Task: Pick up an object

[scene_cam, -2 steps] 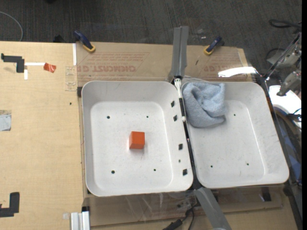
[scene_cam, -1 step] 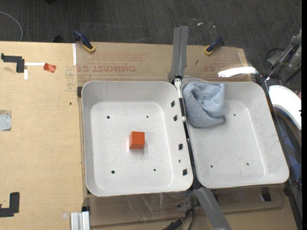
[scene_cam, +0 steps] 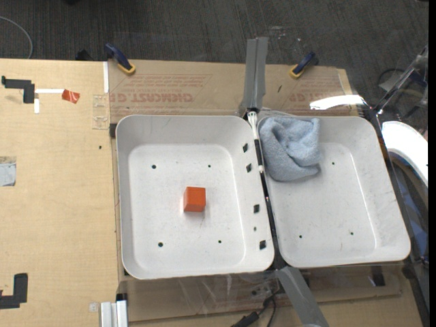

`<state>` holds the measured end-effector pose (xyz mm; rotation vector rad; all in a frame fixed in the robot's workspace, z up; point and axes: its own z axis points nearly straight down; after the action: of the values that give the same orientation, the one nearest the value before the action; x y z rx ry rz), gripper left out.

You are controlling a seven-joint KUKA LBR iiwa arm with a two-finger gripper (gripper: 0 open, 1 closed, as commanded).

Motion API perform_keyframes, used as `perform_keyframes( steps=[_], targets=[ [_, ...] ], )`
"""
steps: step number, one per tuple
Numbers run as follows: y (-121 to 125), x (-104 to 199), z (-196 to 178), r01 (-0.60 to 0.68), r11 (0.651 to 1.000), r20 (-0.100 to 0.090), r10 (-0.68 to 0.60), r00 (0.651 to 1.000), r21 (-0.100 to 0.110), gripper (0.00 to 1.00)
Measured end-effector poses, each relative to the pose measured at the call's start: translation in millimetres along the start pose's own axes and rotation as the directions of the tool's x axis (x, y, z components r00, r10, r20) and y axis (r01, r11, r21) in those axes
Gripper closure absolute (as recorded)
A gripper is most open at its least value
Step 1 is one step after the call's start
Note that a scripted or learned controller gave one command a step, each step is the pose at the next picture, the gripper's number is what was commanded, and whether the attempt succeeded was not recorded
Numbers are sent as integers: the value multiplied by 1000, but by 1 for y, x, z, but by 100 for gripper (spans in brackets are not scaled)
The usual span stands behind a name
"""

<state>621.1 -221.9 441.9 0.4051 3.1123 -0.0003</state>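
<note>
Nothing's been grabbed yet, so the step in hand is picking a target and coming down on it. Two candidates: an orange cube (scene_cam: 195,199) sitting near the middle of the left bin (scene_cam: 136,251), and a grey cloth (scene_cam: 291,147) bunched in the right bin's (scene_cam: 381,244) far left corner, up against the divider btwn the bins.

The cube looks like the better bet, imo. It's well apart from every wall, so there's room for the jaws on either side. It sits roughly square to the bin, so best to line up w/ two flat opposite faces, drop straight down, centre over it, then close. Coming in off-centre would prob. nudge it away on that smooth white floor.

The cloth is trickier: soft, lumpy, crowded by the rim. A pinch on its highest fold could work, but it may slip out or drag.

Jaws: can't tell if they're apart or together. Some pale curved hardware at the right edge could be the arm, not sure.

Count: 2 white bins, 1 cube, 1 cloth, 2 blue-and-yellow clamps (scene_cam: 120,58) on the cardboard at the back of the desk (scene_cam: 48,182).
</note>
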Motion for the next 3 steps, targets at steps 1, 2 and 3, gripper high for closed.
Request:
perform_keyframes(
  steps=[1, 2, 3],
  targets=[
    [0, 1, 1, 386, 923, 0, -386, 923, -2, 0],
    [5, -17, 0, 590, 807, 2, -590, 807, -1, 0],
    [11, -38, 0, 853, 523, 4, -853, 523, -1, 0]
  ],
)
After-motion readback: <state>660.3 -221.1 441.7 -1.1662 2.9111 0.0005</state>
